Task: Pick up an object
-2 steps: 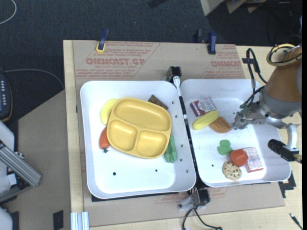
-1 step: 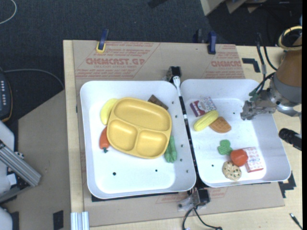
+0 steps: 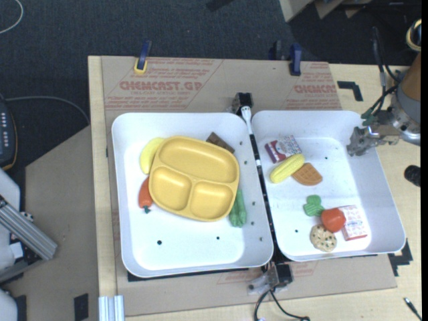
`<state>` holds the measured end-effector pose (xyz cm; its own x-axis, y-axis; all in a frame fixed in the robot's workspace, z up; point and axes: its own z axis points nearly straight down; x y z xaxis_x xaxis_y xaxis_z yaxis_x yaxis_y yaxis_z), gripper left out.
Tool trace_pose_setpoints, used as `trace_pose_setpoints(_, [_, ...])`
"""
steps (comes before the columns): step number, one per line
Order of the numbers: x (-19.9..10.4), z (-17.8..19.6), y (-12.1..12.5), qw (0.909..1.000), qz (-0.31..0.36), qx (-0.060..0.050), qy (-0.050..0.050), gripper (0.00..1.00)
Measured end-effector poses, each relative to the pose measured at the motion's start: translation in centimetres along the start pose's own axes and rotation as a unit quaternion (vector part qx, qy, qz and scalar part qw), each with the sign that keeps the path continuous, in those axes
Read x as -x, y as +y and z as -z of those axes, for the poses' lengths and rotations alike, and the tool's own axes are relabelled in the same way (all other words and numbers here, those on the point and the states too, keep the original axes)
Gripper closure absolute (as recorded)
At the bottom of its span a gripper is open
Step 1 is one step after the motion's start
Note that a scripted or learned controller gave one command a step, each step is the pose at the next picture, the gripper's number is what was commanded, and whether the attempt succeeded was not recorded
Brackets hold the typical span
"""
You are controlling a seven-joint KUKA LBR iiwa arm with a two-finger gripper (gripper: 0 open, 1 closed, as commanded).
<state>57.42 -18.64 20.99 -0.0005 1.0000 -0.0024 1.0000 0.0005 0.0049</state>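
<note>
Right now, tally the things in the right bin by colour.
Yellow: 1, the corn
Orange-brown: 1, the flat piece
Green: 1, the leafy item
Tan: 1, the cookie
Red: 1, the tomato
Red-and-white packets: 2
Total: 7

Corn cob [image 3: 287,169]: we saw it yellow, lying aslant in the right bin, touching the waffle.
Waffle [image 3: 307,175]: orange-brown, flat.
Red packet [image 3: 281,148]: just above the corn.
Broccoli [image 3: 312,205]: green, mid-bin.
Tomato [image 3: 333,219]: red, overlapping a red-and-white card [image 3: 355,223].
Cookie [image 3: 323,238]: speckled, near the front wall.
</note>
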Motion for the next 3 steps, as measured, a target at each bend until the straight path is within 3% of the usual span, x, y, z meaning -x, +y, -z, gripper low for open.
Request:
trace_pose_setpoints(1, [0.0,1.6,0.1,1.0000,0.000,0.000,0.000,1.00])
trace_pose_setpoints(3, [-8.6,2.3,2.5,1.0000,0.002,-0.001,0.001,1.00])
